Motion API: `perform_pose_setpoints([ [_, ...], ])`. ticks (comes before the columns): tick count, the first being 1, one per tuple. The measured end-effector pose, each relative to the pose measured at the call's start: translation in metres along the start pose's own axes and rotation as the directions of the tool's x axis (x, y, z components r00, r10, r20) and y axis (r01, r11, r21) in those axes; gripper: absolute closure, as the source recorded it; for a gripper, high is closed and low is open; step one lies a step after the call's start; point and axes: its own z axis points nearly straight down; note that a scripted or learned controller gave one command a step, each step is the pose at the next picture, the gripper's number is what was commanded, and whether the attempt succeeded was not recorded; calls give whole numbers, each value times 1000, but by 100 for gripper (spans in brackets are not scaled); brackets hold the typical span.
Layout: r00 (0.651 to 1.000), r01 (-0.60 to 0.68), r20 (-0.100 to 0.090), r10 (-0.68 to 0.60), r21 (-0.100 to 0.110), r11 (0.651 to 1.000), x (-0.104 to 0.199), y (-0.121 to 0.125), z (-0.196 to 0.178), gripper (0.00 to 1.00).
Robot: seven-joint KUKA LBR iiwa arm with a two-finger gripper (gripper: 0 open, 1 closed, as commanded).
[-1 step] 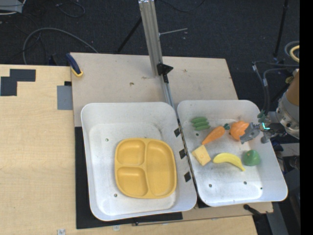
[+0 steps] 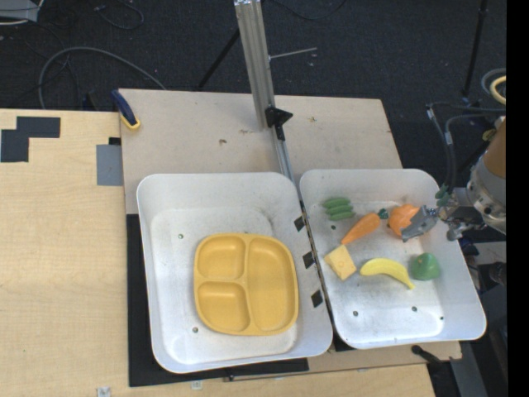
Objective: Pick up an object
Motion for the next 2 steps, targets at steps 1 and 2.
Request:
perform_pose_setpoints([
  [1, 1000, 0, -3, 0, 7, 1000, 5, -4, 64, 0],
  [2, 1000, 2, -1, -2, -1, 1000, 4, -4, 98, 0],
])
